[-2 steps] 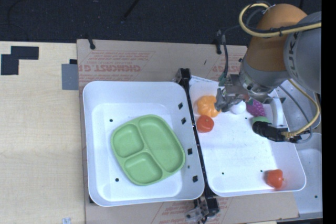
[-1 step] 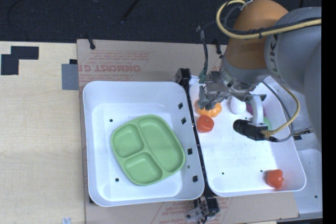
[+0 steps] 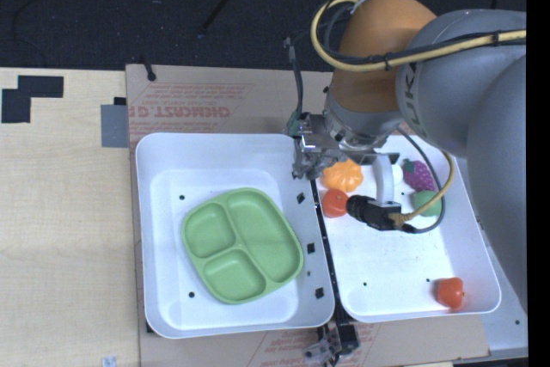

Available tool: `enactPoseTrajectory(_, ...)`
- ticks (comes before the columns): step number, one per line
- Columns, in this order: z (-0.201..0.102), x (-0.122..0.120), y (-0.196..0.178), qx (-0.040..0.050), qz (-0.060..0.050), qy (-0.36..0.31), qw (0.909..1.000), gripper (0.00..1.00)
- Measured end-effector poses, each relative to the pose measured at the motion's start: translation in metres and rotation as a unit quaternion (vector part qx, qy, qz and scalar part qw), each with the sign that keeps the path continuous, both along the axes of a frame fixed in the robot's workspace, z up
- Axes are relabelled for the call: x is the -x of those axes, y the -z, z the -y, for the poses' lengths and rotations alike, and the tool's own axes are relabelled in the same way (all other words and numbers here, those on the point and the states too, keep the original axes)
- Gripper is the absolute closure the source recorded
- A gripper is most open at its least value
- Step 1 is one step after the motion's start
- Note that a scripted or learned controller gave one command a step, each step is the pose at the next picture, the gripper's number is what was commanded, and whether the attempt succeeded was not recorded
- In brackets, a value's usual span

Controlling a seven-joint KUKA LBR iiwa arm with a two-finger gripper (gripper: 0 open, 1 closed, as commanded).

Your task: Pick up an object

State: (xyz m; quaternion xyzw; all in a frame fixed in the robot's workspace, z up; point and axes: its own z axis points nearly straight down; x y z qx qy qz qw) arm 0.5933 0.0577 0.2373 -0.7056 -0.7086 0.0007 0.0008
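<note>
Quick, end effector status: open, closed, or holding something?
End effector: down in the right bin among the toy foods, by the orange piece. Open or closed cannot be told, and no grasp is visible.

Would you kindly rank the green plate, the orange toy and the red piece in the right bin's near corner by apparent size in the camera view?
1. green plate, by far the largest
2. orange toy
3. red piece, only slightly smaller, so that ranking is unsure
</note>
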Motion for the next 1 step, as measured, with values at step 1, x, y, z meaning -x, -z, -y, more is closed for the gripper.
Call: enactPoseTrajectory(1, -0.0515, -0.0043, -0.0004, -0.0008, 0.000, 0.000, 1.0000, 1.00)
